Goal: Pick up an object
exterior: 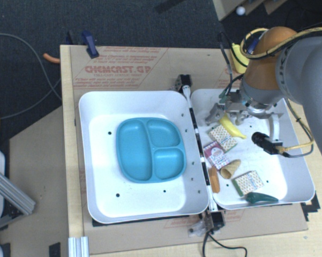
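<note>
A dark blue-grey carpeted floor (32, 15) surrounds the bench (128, 68), whose top is a tan board printed with faint red lettering. A thin cable (40, 63) loops over the floor at the left, near a blue clamp (89, 43) on the board's far edge. A pale aluminium frame (8, 189) crosses the lower left corner.

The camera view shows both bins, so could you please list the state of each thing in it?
Blue divided plate: flat in the left bin.
Banana: lying in the right bin, beside the gripper.
Ice cream cone: on its side.
Green object: lying at the near wall.
Two patterned packets: lying flat.
</note>
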Motion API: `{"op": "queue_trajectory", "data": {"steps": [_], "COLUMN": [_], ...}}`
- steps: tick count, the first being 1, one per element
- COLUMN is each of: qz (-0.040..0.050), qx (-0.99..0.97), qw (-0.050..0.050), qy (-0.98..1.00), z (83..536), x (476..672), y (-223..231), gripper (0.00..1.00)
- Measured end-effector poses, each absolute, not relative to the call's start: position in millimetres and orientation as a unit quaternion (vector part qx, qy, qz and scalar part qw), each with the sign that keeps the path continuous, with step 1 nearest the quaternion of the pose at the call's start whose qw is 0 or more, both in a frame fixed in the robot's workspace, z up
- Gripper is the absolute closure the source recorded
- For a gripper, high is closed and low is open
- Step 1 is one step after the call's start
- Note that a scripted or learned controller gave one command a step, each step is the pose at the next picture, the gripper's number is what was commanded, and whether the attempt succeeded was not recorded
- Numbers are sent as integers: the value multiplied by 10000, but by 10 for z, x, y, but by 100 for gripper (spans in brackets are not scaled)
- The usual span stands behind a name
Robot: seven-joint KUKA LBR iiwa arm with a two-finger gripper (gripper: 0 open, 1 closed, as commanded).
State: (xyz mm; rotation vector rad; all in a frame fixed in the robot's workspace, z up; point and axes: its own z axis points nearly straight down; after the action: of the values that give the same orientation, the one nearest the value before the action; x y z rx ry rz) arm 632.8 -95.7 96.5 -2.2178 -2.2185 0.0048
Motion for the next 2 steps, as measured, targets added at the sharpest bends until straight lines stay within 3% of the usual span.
{"op": "queue_trajectory", "data": {"steps": [1, 2], "qz": [-9, -2], "qx": [-7072, -7072], "qw": [-10, -3], "qy": [-7070, -7070], "z": [1096, 1087], "x": [6352, 6346], "y": [-960, -960], "gripper": [100, 0]}}
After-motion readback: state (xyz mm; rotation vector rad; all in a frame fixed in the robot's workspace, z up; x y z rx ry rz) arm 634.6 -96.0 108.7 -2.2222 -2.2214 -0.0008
